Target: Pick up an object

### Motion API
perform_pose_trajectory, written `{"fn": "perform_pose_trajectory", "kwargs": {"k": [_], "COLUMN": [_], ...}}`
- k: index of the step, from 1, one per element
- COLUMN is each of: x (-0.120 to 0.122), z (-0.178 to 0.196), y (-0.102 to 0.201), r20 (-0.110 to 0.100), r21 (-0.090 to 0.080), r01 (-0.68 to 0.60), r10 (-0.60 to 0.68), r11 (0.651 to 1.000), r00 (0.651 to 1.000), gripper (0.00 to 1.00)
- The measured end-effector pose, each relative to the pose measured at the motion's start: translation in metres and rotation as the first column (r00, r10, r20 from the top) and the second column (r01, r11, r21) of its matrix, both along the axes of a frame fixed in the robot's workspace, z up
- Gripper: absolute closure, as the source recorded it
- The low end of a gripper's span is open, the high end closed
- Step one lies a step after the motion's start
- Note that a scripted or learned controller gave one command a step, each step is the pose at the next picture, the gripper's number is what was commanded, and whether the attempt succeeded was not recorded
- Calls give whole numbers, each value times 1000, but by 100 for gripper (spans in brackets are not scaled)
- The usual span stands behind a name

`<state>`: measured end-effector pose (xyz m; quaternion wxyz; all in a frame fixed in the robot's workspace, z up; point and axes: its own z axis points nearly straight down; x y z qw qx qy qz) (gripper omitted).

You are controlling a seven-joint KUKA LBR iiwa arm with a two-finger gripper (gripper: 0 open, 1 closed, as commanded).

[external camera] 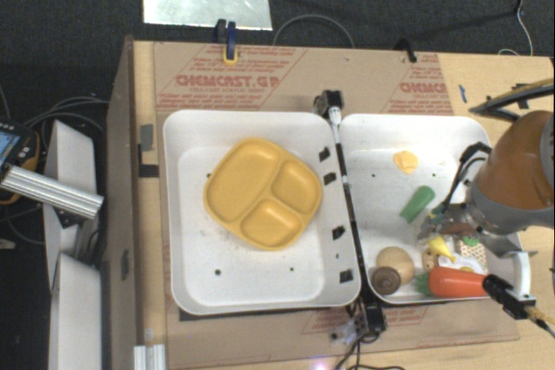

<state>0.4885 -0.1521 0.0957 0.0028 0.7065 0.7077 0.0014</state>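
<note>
Cardboard-lined bench, two white bins. Right bin (pixel 451 130): gripper (pixel 451 231) low by the right wall; I can't tell its finger state. Carrot (pixel 458 282) lies along the near edge, tip left, touching a brown mushroom (pixel 392 266). Green block (pixel 417 204), yellow piece (pixel 405 159) behind. Left bin (pixel 186 212): yellow divided plate (pixel 263 193).

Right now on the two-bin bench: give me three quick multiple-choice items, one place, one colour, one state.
1. Where does the yellow divided plate lie?
A. left bin
B. right bin
C. on the cardboard

2. What colour is the block in the middle of the right bin?
A. blue
B. green
C. white

3. How does the arm stand?
A. above the left bin
B. off the bench
C. over the right bin's right side

Key: 1 A, it fills the left bin's middle; 2 B, green beside the small yellow piece; 3 C, it hangs above the carrot cluster.
</note>
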Motion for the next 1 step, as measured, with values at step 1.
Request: {"fn": "perform_pose_trajectory", "kwargs": {"k": [1], "x": [44], "z": [-12], "y": [57], "r20": [-1], "r21": [3], "r01": [-9], "r10": [9], "r11": [1000], "r00": [1000], "gripper": [100]}}
